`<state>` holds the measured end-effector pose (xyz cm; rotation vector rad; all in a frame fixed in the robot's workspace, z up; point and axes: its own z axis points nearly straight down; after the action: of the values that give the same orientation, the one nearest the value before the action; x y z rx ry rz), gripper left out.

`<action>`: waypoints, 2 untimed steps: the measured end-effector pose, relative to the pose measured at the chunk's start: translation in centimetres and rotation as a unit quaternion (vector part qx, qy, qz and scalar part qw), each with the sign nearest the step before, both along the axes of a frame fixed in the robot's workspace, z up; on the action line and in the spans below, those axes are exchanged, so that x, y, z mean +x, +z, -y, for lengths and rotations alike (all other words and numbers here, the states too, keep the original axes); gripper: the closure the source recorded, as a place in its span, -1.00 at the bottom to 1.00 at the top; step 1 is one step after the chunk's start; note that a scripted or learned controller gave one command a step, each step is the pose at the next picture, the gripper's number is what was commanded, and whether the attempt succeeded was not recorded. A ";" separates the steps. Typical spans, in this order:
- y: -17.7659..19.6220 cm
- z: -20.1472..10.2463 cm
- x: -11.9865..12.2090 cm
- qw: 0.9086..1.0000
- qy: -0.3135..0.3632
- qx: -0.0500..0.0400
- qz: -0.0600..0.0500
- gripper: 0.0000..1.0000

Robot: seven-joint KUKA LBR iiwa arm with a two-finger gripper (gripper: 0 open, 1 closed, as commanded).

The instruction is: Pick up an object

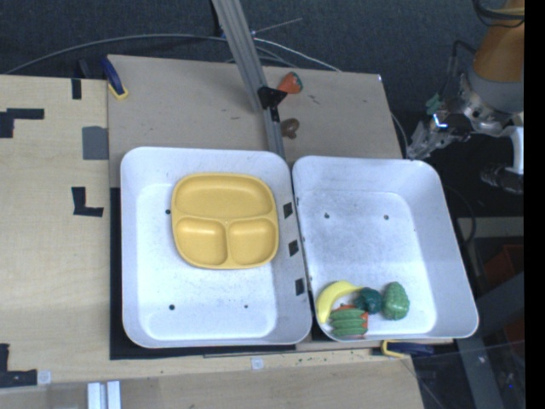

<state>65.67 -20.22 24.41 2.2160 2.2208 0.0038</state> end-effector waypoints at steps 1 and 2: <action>5.0 0.0 0.1 1.000 0.000 0.000 0.000 1.00; 4.7 -4.0 -2.5 1.000 0.001 0.001 -0.003 1.00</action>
<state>63.15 -16.19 29.13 2.2175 2.2270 -0.0003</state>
